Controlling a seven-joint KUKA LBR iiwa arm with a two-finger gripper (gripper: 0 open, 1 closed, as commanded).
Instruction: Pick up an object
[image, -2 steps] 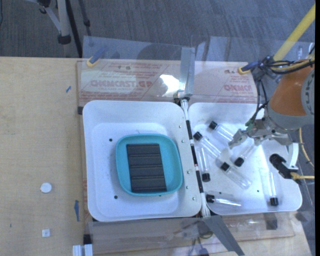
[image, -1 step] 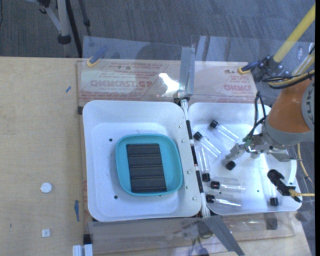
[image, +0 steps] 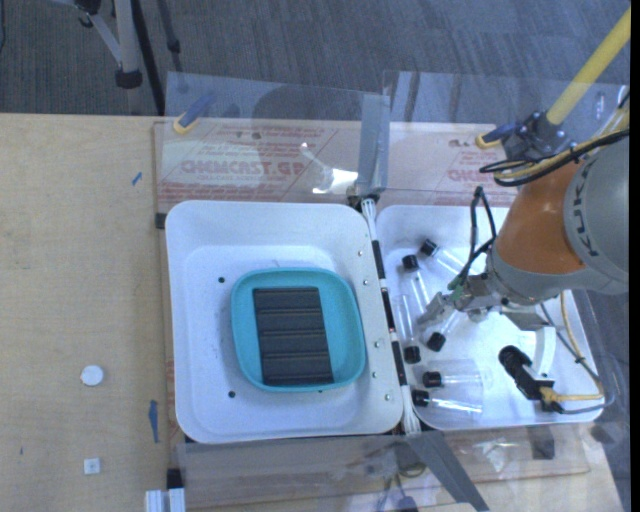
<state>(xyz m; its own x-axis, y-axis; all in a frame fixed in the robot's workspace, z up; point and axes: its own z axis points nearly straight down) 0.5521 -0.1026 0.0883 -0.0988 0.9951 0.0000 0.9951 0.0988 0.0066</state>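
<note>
Under the gripper (image: 437, 318), a clear vial (image: 412, 296) lies lengthwise, cap farthest.

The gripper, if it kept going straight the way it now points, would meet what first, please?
Probably one of the clear tubes with black caps lying in the right bin. The gripper points down and leftward over them; its height above them is unclear from this slanted view.

Grey arm with orange band (image: 545, 235) cut off at right edge, hides part of right white bin (image: 570, 410). Claw (image: 452, 305) fingers too blurred to read. Clear black-capped vials (image: 425, 300) hard to separate.
</note>
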